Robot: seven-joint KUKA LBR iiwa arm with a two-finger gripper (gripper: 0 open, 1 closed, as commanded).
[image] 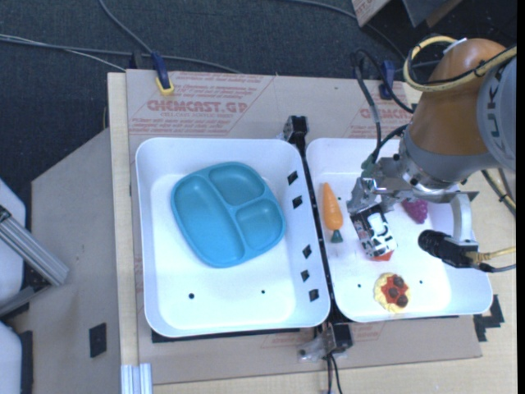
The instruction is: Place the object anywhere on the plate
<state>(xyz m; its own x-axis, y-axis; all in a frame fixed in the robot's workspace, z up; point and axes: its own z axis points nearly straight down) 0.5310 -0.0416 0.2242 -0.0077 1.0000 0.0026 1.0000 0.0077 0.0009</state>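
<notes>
Yellow and round, a small pizza-like toy (393, 291) with dark red toppings lies near the front edge of the right bin (353, 302). Just behind it the gripper (373, 235) points down into that bin, over a black, white and red object (379, 243); whether its fingers are apart or closed on that object cannot be made out. Toward the bin's left wall lies an orange carrot (330, 208) with its green end toward the front. A purple item (416, 211) sits beside the wrist, toward the bin's right side, partly hidden. In the left bin (156, 245) the blue plate (227, 213), divided into three compartments, rests toward the back and holds nothing. Farther back, the arm's orange band (459, 72) rises past the bins' rear edge.
</notes>
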